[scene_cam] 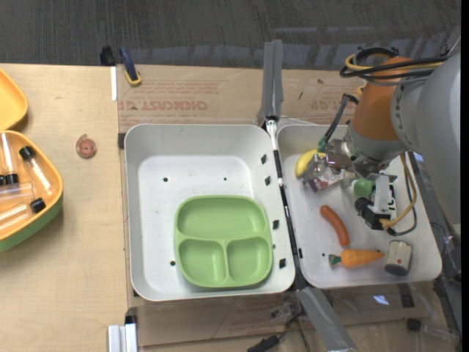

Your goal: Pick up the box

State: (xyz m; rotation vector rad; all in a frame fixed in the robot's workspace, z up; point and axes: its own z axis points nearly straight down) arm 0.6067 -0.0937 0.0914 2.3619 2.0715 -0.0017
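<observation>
The grey arm (pixel 432 116), with its orange band (pixel 377 112) above the wrist, reaches in from the right and hangs over the right bin (pixel 421 273). Its claw (pixel 338 163) sits low over the upper left part of that bin, right at a small dark, shiny box (pixel 320 176) that lies tilted beside a yellow banana (pixel 305 163); whether the claw is open or closed, or grips the box, I cannot tell, since the wrist and cables hide the tips. Below the box lies a red sausage (pixel 335 224), and nearer the front wall an orange carrot (pixel 359 257) with a green top. A green item (pixel 362 188) shows just right of the box, partly under the arm, and a small beige cylinder (pixel 398 257) stands near the bin's front right corner. The left bin (pixel 146 196) bears a green divided plate (pixel 223 240) with three compartments. On the desk (pixel 73 255) to the far left a yellow tray (pixel 33 189) holds small vials.
</observation>
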